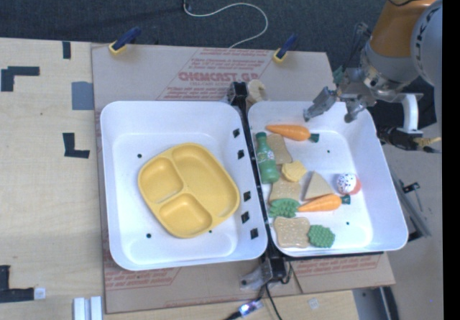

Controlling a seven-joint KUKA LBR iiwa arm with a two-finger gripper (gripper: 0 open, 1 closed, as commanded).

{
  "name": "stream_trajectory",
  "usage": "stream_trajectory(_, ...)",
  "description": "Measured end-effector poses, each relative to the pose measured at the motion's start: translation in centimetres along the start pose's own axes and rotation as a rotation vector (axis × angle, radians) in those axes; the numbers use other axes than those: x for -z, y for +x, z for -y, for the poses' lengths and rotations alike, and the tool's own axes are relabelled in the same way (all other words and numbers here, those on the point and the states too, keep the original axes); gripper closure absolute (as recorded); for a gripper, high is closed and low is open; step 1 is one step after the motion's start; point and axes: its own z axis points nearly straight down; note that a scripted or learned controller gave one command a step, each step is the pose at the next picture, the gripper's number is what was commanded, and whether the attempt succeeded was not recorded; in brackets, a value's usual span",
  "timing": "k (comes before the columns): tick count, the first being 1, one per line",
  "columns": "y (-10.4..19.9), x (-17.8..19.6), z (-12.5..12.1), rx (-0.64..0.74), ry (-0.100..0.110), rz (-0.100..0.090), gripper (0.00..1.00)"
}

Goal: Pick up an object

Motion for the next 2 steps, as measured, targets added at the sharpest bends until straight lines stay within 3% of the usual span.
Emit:
stream_trajectory(1,0.0,0.8,-0.2,0.003,-0.013,0.002,0.00)
stream_trajectory(2,-0.3,-5.6,0.2,0.003,-0.006,0.002,0.00)
